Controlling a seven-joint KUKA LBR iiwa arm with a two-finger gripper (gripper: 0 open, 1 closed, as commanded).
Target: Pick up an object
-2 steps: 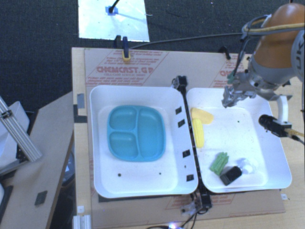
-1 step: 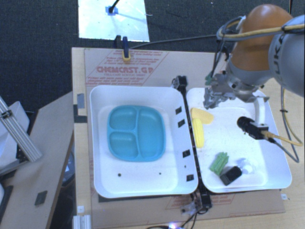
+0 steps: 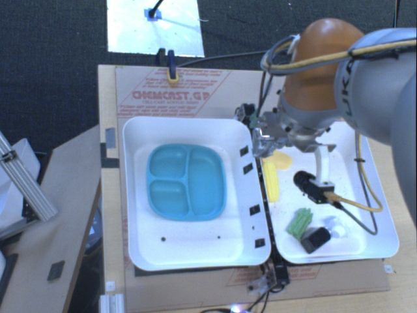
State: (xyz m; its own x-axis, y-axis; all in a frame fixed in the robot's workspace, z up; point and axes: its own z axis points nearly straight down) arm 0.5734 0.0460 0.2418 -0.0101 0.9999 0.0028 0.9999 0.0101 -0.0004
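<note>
My fingers (image 3: pixel 264 142) hang by the right bin's (image 3: pixel 383 232) inner wall, over the yellow piece (image 3: pixel 270 182), likely my target. Spread: cannot tell.

White bins (image 3: pixel 195 243); turquoise plate (image 3: pixel 187 181); yellow object (image 3: pixel 270 182); green object (image 3: pixel 300 222); black block (image 3: pixel 316 239); grey-orange arm (image 3: pixel 381 90)

A robotics lab: a grey-and-orange industrial arm (image 3: pixel 381 77) reaches over a plywood worktop (image 3: pixel 195 90) bearing two white bins (image 3: pixel 140 240), with dark carpet (image 3: pixel 52 44) beyond and an aluminium rail (image 3: pixel 29 188) at left.
</note>
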